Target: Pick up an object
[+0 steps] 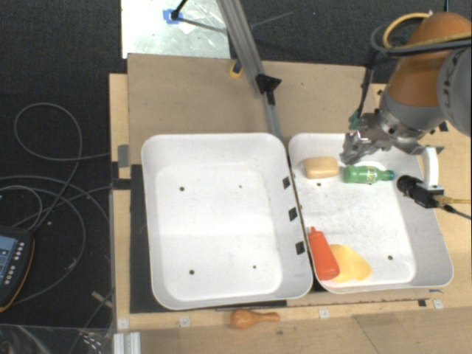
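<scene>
Seen from above: 2 white bins side by side. Right bin (420, 234): tan block (321, 167) and green bottle (366, 174) at upper centre, orange bottle (322, 254) and yellow piece (352, 264) lower down. Gripper (356, 149) poised just above green bottle; finger state unclear.

Looks like a robotics lab or test cell. Plain brown bench (184, 94) bearing two shallow white bins (158, 153) side by side, dark carpet (59, 43) all round, loose cables (44, 135) trailing off the left edge. A control pendant (13, 264) by the bench's near left corner, a tripod leg (240, 28) past its far edge.
</scene>
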